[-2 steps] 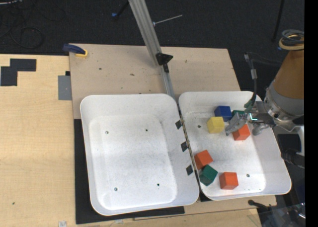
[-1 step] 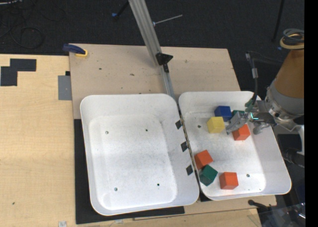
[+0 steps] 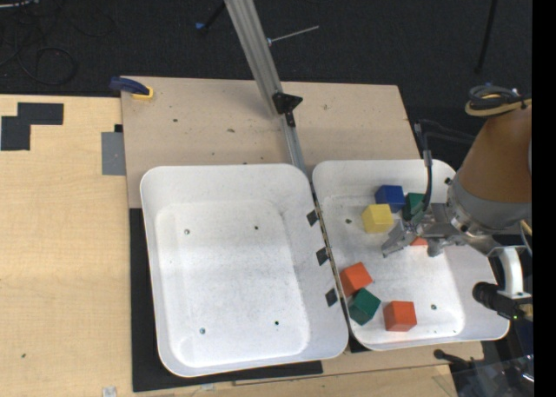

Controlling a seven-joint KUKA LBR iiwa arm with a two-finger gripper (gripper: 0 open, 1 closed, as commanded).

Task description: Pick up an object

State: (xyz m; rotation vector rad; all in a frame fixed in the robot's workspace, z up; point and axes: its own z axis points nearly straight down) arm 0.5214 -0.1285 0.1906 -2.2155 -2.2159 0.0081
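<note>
The gripper [image 3: 415, 239] reaches in from the right and hangs low over the middle of the right bin [image 3: 452, 324], its grey fingers pointing left, and whether those fingers are spread or closed cannot be told, since their tips merge into a blur of metal and shadow. Just left of the tips and a little above lies a yellow cube [image 3: 377, 217], near but seemingly apart from them. A blue cube [image 3: 390, 195] sits just behind the yellow one, toward the far wall, and a dark green block [image 3: 415, 204] stands close beside the blue one, partly hidden by the wrist. A small patch of red-orange shows right under the fingers, too covered to name. Toward the near left of the bin an orange cube [image 3: 355, 278] lies close to the wall shared with the neighbouring bin, with a green cube [image 3: 364, 306] touching or nearly touching its near corner, and a second orange cube [image 3: 400, 314] sits a short way to the right of that, close to the near rim. Bare white floor lies between the near group and the fingers, and along the bin's right side under the arm. The left bin [image 3: 165, 213] sits alongside, divided from the right one by a rim with black clips [image 3: 321, 255].
</note>
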